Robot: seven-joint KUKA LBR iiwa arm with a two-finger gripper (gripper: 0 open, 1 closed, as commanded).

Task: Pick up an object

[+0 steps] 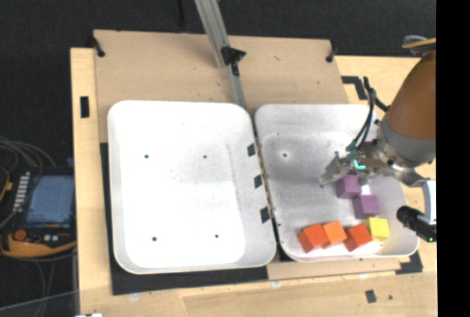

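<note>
The gripper (345, 175) hangs low in the right bin (294, 125), just above a purple block (348, 186); whether it is spread or pinching cannot be told. A second purple block (368, 205) lies beside it, then yellow (379, 227), red (358, 236) and orange blocks (320, 235) along the near wall. This looks like the grasping step; next it needs a firm close and a straight lift.

One fixed camera above the desk, looking down at a slant.

It sits high enough to take in the whole desk (81, 161), with both white bins side by side: the left bin (183, 114) and the right bin (294, 121). Dark floor shows at the far edge and left. The arm (415, 106) enters from the right.
</note>
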